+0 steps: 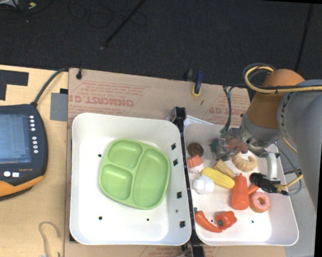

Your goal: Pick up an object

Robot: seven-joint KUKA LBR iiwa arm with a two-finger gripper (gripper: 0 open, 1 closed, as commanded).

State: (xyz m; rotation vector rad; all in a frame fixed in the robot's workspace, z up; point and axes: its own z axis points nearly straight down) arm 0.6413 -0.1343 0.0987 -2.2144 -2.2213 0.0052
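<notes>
The gripper (224, 148) hangs low over the right bin (278, 231), near its far edge. It is dark and sits in shadow under the grey wrist, so I cannot tell if it is open or closed. I cannot tell if it touches a toy.

Just beside it lies a cream ridged toy (244, 161), round and bumpy like a little cake. The wrist hides part of that toy. A yellow corn (218, 177) with a bumpy skin lies a bit closer to the middle of the bin. A brown round toy (195, 149) sits by the bin's left wall. Below it, along that wall, sit a small red and white toy (195, 163) and a white lumpy toy (204, 184). They are too small to name.

In the middle stands a smooth orange toy (239, 195), shaped like a carrot. A pink donut (260, 202) touches its right side. Near the bin's near edge lie a shiny red pepper (226, 218) and a curved red chili (205, 223), close together.

The left bin (83, 205) is white and smooth. It holds a green plate (135, 173) with three dips in it. Both bins sit on a brown cardboard sheet (125, 94). A blue clamp (197, 84) grips its far edge. A screen pad (9, 146) is cut off by the left side.
</notes>
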